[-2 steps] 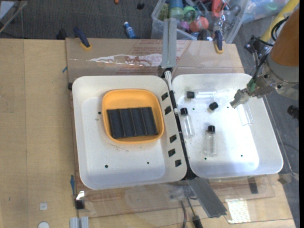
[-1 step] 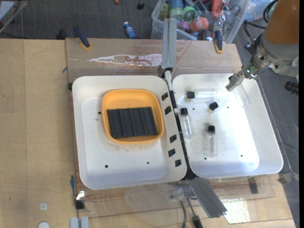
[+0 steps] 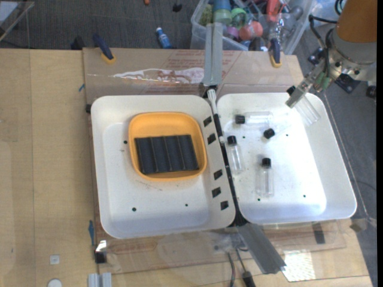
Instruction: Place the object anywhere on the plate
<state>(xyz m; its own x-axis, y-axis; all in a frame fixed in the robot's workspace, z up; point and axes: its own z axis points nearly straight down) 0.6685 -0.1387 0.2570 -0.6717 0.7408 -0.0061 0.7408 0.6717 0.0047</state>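
Vials, clear with black caps, lie in the right bin (image 3: pixel 335 178): one (image 3: pixel 254 119) near the back edge, one (image 3: pixel 281 129) just right of it at a slant, one (image 3: pixel 234 154) close beside the centre divider, one (image 3: pixel 264 177) near the middle of the floor. All four lie flat and apart from one another, none touching the plate. Plate (image 3: pixel 167 123), orange with rounded corners, sits in the left bin (image 3: pixel 114 214), nearer its back edge; a black ribbed insert (image 3: pixel 166 153) covers most of its floor. White bin floor shows on all sides of the plate, widest at the front. Bins meet along a raised divider (image 3: pixel 216 160) bearing black clips. Jaws (image 3: pixel 297 94) hang over the back right corner of the right bin, above its rim, carrying a clear piece; whether they are apart or together cannot be told. The right half of the right bin's floor is bare. Worktop (image 3: pixel 42 160) extends left of the bins.
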